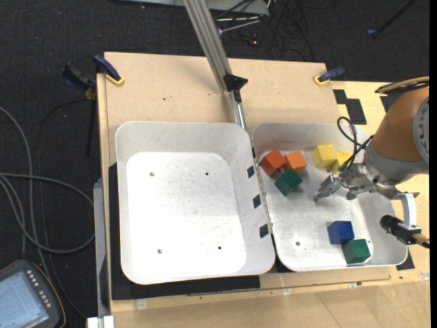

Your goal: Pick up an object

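Observation:
The right bin (311, 255) holds several small blocks. Two orange blocks (274, 161) (296, 160) sit at its upper left, with a dark green block (289, 182) just below them. A yellow block (325, 156) lies to their right, and a second yellow piece (343, 159) is partly hidden behind the wrist. A blue block (340, 231) and a green block (356, 251) rest near the front right corner. My gripper (328, 187) hangs over the bin's middle, open, with nothing between its fingers. It is right of the dark green block and below the yellow one.
The left bin (136, 183) stands beside the right one, the two rims meeting at the centre. A slanted metal pole (208, 36) comes down from the top to the bins' back edge. Clamps (109, 70) (329, 76) mark the bench's far corners.

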### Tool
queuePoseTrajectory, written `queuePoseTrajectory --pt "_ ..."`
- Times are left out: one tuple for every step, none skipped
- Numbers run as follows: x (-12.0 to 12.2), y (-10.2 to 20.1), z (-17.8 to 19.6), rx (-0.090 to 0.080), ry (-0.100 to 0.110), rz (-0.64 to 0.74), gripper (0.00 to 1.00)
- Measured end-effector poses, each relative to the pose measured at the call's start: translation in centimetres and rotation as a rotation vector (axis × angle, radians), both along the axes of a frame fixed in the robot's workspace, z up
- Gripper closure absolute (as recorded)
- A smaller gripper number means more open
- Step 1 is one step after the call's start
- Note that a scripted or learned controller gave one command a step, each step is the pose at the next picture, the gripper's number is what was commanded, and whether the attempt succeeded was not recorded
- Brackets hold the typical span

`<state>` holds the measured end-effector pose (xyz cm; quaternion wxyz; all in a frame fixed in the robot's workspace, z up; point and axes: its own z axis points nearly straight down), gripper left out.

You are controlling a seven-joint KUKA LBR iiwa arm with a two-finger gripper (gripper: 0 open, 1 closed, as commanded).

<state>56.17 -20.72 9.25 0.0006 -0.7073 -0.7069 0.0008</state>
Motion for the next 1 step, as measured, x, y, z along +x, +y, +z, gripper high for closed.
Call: queuePoseTrajectory --pt "0.12 -0.06 1.32 -0.001 -0.005 0.0 1.0"
